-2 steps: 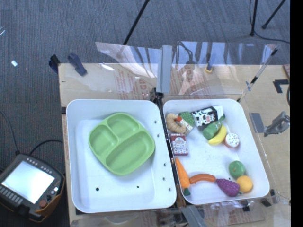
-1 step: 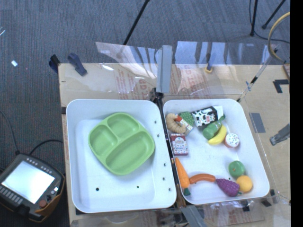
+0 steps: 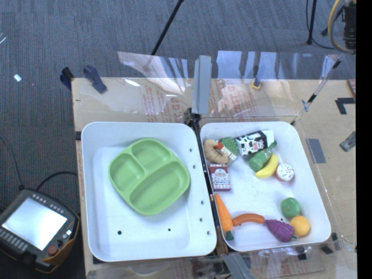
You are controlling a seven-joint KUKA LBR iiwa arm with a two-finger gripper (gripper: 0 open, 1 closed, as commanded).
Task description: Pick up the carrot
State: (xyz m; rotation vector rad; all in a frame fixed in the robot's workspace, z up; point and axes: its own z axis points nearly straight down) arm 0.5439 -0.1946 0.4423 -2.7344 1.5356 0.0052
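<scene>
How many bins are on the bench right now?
2. The left bin holds a green plate; the right bin holds the carrot and other toy food.

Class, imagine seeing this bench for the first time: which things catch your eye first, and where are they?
The bright green divided plate stands out, lying alone in the left bin. The right bin holds a colourful crowd of toy food: the orange carrot along its left wall, a purple grape bunch near the front, and a yellow banana further back.
</scene>
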